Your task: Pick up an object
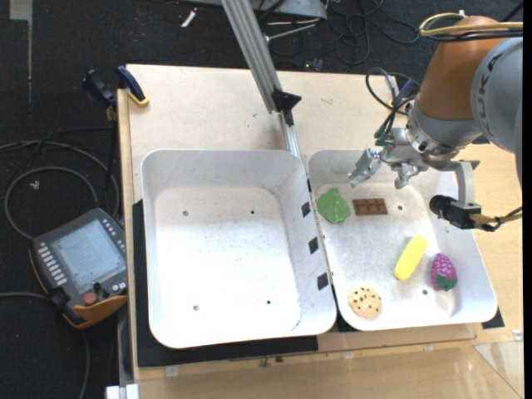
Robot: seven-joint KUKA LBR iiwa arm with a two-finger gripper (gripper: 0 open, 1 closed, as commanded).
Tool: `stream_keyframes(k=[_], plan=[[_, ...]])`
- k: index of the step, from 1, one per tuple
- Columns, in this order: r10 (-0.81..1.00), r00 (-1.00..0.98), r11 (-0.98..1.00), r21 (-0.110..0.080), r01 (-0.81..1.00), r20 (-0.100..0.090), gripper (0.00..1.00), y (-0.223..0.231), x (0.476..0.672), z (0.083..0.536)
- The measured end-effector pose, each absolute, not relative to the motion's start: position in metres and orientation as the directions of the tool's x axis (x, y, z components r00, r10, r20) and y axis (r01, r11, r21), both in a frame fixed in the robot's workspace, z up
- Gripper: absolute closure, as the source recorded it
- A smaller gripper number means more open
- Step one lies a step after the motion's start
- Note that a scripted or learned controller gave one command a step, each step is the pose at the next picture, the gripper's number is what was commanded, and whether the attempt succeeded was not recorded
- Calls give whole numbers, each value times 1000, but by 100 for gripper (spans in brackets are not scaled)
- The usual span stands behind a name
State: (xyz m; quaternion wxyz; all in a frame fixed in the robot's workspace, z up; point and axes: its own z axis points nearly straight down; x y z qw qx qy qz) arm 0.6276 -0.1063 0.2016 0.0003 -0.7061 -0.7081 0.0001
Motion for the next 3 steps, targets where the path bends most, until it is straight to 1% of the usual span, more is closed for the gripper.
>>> stream_keyframes(k=[1,2,3], plan=[[1000,-2,2,0,1000,0,0,-106,628,202],[1000,-4,4,-5,1000,0,0,-97,628,143],[1000,-1,1,4,1000,-1,0,-96,629,96]])
